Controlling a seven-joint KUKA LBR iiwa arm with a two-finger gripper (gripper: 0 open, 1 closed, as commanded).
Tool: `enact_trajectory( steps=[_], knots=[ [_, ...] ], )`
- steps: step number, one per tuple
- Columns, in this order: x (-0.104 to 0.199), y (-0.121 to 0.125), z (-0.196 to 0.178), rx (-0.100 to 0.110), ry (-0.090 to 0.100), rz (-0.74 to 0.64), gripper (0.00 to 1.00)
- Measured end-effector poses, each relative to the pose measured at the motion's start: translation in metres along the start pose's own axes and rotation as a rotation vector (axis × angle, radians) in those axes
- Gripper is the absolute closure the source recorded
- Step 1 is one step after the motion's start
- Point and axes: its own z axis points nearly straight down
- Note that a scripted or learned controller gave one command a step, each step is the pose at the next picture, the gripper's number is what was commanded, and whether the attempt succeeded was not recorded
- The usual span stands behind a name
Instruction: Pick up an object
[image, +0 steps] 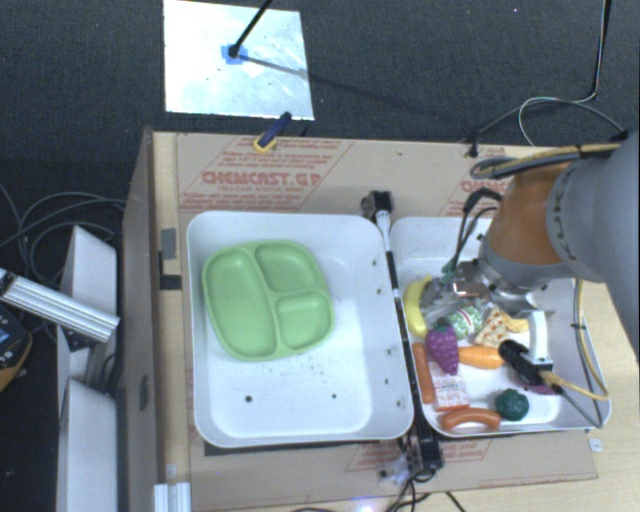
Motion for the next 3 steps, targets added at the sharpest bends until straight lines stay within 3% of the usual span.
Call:
enact_trajectory(
  steps=[1,2,3],
  knots=[
    [-0.002,-0.028,0.002,0.006,0.001,0.001,0.0],
    [-0.001,-0.026,-0.009,0.003,0.002,-0.002,1.0],
    [0.058,-0.031,-0.098,0.008,0.007,-0.005,1.0]
  ],
)
